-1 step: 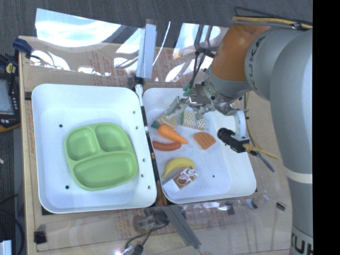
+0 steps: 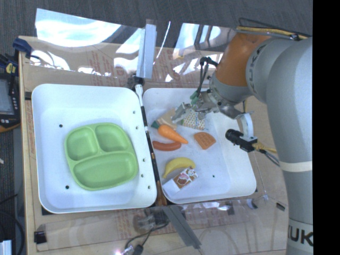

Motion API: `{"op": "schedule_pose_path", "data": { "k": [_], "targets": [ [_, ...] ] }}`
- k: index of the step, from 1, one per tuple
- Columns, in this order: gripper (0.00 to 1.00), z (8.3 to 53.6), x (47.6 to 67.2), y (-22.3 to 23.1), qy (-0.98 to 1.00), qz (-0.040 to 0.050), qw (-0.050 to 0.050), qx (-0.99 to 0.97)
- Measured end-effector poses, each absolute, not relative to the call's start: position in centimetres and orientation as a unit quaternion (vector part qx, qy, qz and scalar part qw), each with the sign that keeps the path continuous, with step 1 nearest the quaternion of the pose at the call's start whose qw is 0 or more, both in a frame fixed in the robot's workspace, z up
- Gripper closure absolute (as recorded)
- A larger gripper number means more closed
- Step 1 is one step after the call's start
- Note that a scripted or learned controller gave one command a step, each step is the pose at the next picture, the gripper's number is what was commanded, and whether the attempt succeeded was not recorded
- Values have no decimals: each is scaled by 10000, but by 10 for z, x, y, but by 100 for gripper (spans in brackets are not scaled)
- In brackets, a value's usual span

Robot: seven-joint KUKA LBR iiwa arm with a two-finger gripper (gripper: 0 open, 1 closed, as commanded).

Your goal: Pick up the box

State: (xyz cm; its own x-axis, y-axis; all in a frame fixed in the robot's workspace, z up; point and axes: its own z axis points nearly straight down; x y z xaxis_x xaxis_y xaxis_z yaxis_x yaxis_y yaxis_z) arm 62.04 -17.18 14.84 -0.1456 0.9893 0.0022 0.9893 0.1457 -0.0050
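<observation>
The grey arm's two-finger claw hung low over the back of the right-hand shallow white bin, close to a small pale patterned box lying there near a plastic orange carrot. Whether the claw was released or clenched could not be told. A second small box, white with a brown picture, lay by the yellow banana near the front. The step looked like the reach before a grasp; next called for settling squarely over the box.
</observation>
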Motion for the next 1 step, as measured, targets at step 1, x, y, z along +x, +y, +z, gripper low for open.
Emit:
{"op": "schedule_pose_path", "data": {
  "k": [1],
  "targets": [
    [0, 100, 648, -198, -7678, -28, -47, -6406]
  ]
}}
